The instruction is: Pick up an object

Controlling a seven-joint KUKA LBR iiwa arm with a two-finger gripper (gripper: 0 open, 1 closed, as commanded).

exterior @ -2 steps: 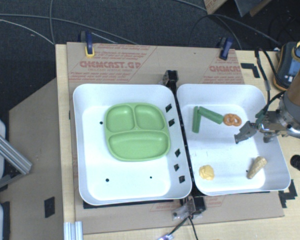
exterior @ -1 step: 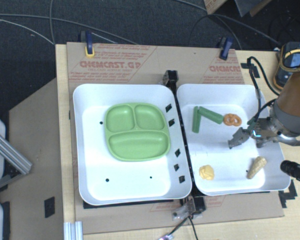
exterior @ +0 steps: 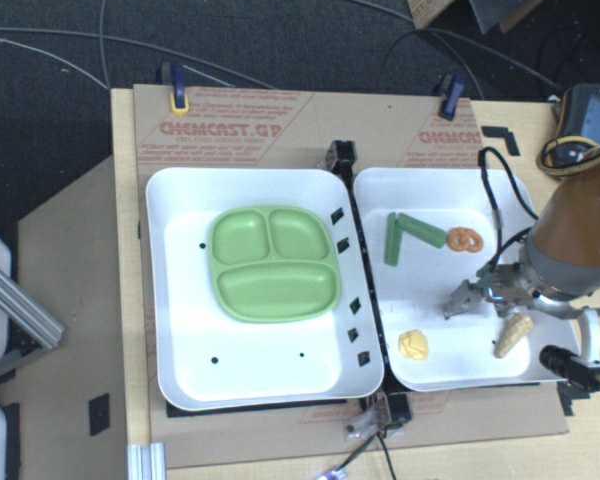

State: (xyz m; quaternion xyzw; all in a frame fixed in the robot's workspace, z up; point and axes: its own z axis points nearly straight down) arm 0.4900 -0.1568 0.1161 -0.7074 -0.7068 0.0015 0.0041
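I have the hand (exterior: 467,300) low in the right bin (exterior: 420,373), its fingers spread a little and closed on nothing. The nearest candidates are the yellow lump (exterior: 413,344) toward 7 o'clock of it and the pale cone (exterior: 513,334) toward 4 o'clock, both lying on the bin floor. I judge them light toy foods, hard and smooth, likely to skid if pinched off centre. The cone's long axis runs from 7 to 1 o'clock, narrow end up-right; I would grip across its middle. The green angled piece (exterior: 408,235) and the pretzel (exterior: 464,239) sit near the far wall. The green tray (exterior: 274,264) in the left bin (exterior: 180,268) looks too broad to grip
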